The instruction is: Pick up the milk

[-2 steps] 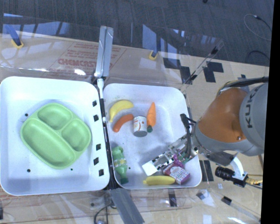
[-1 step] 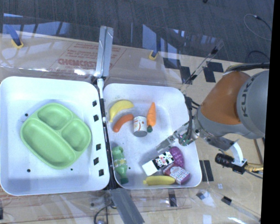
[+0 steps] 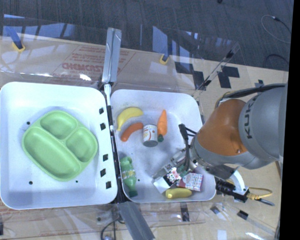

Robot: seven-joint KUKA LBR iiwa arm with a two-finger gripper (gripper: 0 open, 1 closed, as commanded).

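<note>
Arm [image 3: 240,132] bent low — wrist angled down-left.

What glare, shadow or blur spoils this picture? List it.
Camera view: glare streaks the clear panels behind the bins; the left bin is bright, nearly washed out; the arm shades the right bin's near corner; the small items under the wrist look soft, labels unreadable.

Both white bins [image 3: 12,134] look like smooth, slightly glossy plastic. The green divided plate [image 3: 60,144] inside the left bin seems matt plastic. The milk [image 3: 193,181] looks like printed carton, perhaps.
</note>
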